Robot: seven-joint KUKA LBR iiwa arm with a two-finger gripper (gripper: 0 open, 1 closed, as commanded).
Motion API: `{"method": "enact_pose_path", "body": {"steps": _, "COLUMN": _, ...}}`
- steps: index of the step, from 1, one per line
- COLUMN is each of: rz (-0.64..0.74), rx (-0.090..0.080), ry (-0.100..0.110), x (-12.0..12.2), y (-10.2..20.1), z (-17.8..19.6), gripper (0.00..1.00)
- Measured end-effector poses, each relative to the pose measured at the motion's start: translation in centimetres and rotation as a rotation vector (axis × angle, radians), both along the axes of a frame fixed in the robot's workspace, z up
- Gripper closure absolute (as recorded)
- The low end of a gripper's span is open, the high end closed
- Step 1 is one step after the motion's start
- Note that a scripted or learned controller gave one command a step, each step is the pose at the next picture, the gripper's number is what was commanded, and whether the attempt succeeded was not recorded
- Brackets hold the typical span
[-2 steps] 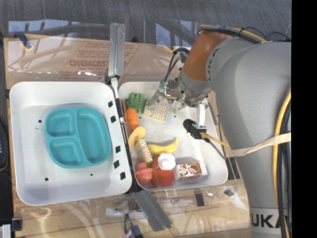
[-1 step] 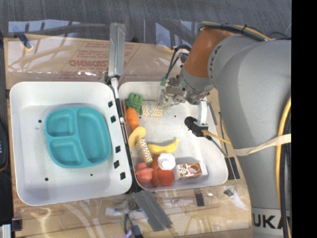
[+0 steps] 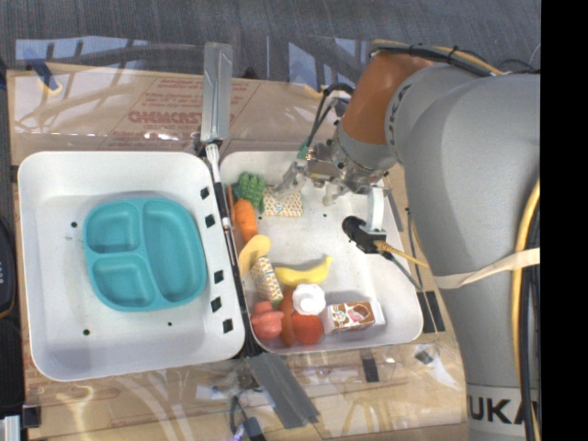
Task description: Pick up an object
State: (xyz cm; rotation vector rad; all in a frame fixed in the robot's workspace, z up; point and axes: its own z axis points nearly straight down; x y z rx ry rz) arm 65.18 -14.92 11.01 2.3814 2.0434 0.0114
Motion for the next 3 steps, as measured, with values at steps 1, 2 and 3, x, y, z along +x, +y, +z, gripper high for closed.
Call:
{"method": "enact_pose_path", "body": {"steps": 1, "rz": 0.073, "rx": -0.003, "ry": 0.003, "x": 0.7, "y": 3.3, "z": -1.3, "gripper": 0.00}}
{"method": "enact_pose_path", "body": {"steps": 2, "rz": 0.283, "rx": -0.004, "ry": -0.003, "x": -3.1, "y": 1.7, "z": -1.1, "gripper": 0.00}}
{"method": "enact_pose_path", "body": {"steps": 3, "rz": 0.284, "rx": -0.008, "ry": -0.004, "x": -3.1, "y": 1.5, "z": 0.0, "gripper": 1.00}}
